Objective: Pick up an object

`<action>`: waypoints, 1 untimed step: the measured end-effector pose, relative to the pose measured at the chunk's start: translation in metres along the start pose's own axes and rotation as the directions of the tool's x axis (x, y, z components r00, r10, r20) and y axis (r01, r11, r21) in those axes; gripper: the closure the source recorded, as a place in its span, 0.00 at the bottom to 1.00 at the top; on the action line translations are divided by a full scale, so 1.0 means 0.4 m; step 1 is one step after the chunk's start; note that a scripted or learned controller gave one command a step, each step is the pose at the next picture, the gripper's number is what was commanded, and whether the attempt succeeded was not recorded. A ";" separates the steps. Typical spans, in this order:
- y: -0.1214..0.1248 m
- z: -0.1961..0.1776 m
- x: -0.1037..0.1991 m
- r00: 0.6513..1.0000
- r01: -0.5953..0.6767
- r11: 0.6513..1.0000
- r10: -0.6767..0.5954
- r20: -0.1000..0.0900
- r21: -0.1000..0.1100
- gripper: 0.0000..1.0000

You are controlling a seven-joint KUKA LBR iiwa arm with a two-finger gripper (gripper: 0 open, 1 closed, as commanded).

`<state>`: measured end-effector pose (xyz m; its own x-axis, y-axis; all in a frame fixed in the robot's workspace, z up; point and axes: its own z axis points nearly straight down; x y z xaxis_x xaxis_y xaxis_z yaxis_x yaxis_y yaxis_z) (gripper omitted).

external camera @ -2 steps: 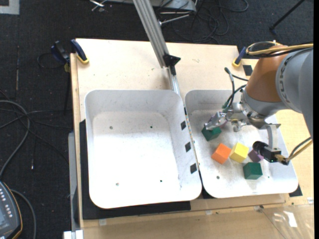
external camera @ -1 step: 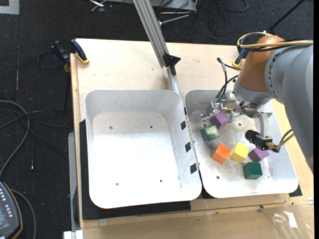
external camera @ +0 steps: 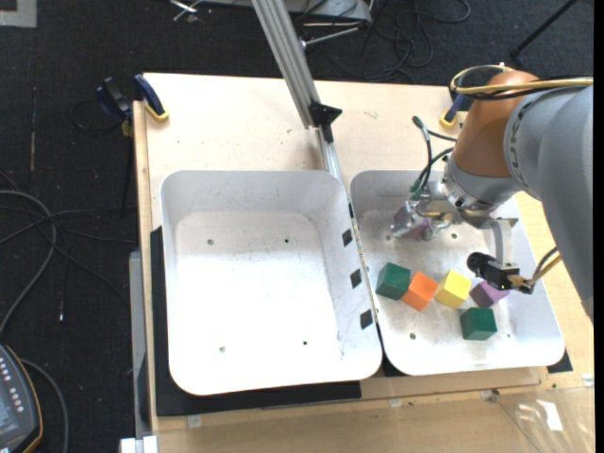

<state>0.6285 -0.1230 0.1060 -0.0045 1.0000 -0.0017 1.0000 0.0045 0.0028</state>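
Several small blocks lie in a cluster in the right bin (external camera: 528, 343): a green block (external camera: 394, 280), an orange block (external camera: 420, 291) touching it, a yellow block (external camera: 453, 289), a purple block (external camera: 486, 293) and a second green block (external camera: 478, 323) nearer the front. My gripper (external camera: 412, 231) hangs over the bin's back part, just behind the first green block. It is open and I see nothing between its fingers. The grey arm with its orange band (external camera: 486, 135) comes in from the right.
The left bin (external camera: 255, 281) sits beside the right one, sharing a middle rim. A slanted metal rail (external camera: 288, 50) crosses the bench behind the bins. A black connector with a yellow cable (external camera: 495, 272) hangs from the arm above the purple block.
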 end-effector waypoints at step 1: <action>0.109 -0.236 0.164 1.000 0.003 1.000 -0.003 -0.003 -0.008 1.00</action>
